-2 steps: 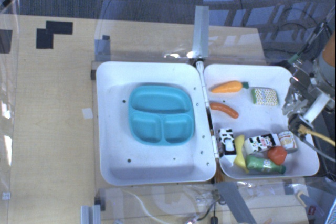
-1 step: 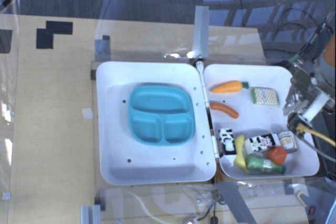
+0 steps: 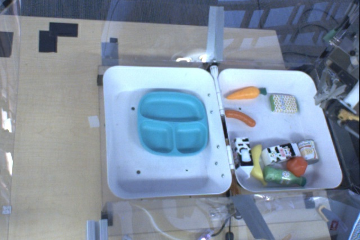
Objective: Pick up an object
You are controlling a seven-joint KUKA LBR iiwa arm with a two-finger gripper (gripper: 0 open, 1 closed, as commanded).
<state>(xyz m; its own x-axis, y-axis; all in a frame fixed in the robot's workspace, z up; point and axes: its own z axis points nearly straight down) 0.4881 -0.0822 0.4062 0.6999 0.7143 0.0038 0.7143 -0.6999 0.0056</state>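
Observation:
The right white bin (image 3: 315, 87) holds several toy food items. An orange carrot (image 3: 244, 93) lies near its far left corner, with a reddish sausage (image 3: 240, 117) just below it. A green-and-white speckled box (image 3: 283, 103) sits further right. Along the near edge, packed close together, are a black-and-white carton (image 3: 242, 152), a yellow banana (image 3: 256, 164), a second cow-print carton (image 3: 281, 153), a small can (image 3: 307, 150), a red tomato (image 3: 296, 166) and a green bottle (image 3: 284, 177).
The left white bin (image 3: 121, 171) holds a blue divided plate (image 3: 172, 130). A grey post (image 3: 215, 31) stands behind the seam between the bins. Dark equipment and cables (image 3: 340, 70) crowd the right side beyond the right bin.

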